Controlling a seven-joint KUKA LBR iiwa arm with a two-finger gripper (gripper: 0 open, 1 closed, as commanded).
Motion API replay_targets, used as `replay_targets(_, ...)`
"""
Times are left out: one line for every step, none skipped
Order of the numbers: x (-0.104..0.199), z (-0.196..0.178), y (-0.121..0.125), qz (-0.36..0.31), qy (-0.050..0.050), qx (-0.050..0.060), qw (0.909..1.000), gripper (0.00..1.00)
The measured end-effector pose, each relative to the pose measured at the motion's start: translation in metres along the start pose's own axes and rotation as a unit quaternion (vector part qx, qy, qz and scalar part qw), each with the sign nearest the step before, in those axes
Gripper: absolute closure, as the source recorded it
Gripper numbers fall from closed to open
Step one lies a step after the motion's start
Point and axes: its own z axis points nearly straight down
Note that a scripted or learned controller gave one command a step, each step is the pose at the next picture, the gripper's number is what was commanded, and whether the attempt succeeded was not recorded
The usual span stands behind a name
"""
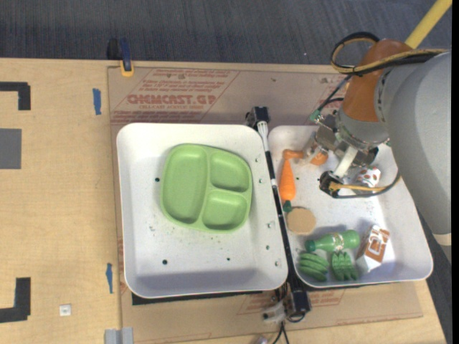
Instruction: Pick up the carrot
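The carrot (287,181) is a stubby orange cone with a dark green stub at its 6 o'clock end, its narrow tip pointing to 12. It lies flat in the right bin (401,213), hard against that bin's 9 o'clock wall. Just off its tip at 12 o'clock sits a small orange scrap (291,153), with another (318,159) towards 2 o'clock. At 6 o'clock, almost touching the green stub, is a tan round disc (301,221). Beyond it, along the bin's 6 o'clock edge, is a cluster of green toy vegetables (331,243), and an orange-and-white packet (376,244) lies at their 3 o'clock. The left bin (143,249) holds a green divided plate (206,187); both bins rest on the worktop (57,192). My arm (423,120) comes in from 3 o'clock, the orange band (366,92) tipped towards 12. My jaws hang over the right bin's 12 o'clock half, at the carrot's 2 o'clock and apart from it. Whether they are open or closed I cannot tell.
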Motion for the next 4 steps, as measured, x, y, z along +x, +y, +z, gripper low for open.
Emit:
replay_targets(0.002, -0.011, 0.001, 0.000, 0.002, -0.003, 1.0000, 1.00)
replay_targets(0.002, -0.011, 0.001, 0.000, 0.002, -0.003, 1.0000, 0.00)
replay_targets(-0.018, 0.010, 0.012, 0.049, 0.002, 0.000, 0.9988, 0.00)
replay_targets(-0.017, -0.002, 0.014, 0.049, 0.004, -0.006, 0.9988, 1.00)
